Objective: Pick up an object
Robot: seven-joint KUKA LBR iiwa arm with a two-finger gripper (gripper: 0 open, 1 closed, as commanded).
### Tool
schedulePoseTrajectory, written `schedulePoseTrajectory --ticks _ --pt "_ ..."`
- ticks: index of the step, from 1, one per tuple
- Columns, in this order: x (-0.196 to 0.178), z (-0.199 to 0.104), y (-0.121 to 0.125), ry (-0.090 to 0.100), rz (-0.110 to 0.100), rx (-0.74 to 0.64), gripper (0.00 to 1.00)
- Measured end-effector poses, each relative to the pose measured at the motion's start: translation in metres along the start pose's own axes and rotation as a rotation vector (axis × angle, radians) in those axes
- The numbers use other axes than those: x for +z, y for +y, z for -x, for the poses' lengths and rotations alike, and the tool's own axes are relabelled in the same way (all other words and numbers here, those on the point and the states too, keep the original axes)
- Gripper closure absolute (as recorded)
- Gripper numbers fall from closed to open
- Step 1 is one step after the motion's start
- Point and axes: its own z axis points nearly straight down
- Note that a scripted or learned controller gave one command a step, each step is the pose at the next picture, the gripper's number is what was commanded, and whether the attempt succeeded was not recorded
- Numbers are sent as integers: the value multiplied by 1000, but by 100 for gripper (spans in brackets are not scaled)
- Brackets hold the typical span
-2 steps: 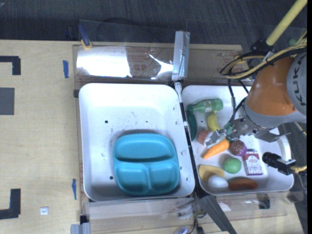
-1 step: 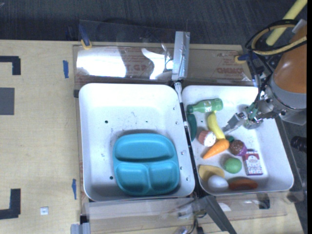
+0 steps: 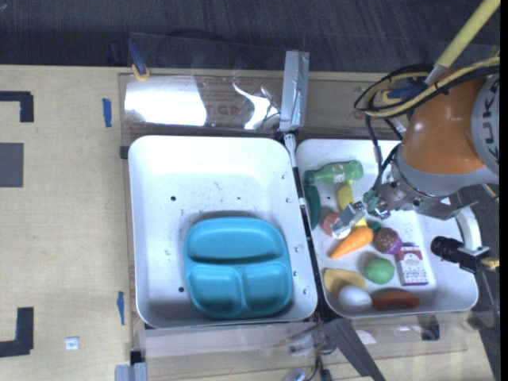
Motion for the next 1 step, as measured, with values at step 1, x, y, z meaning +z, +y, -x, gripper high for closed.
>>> schedulePoseTrajectory --ticks 1 --pt "-15 -9 3 -5 9 -61 0"
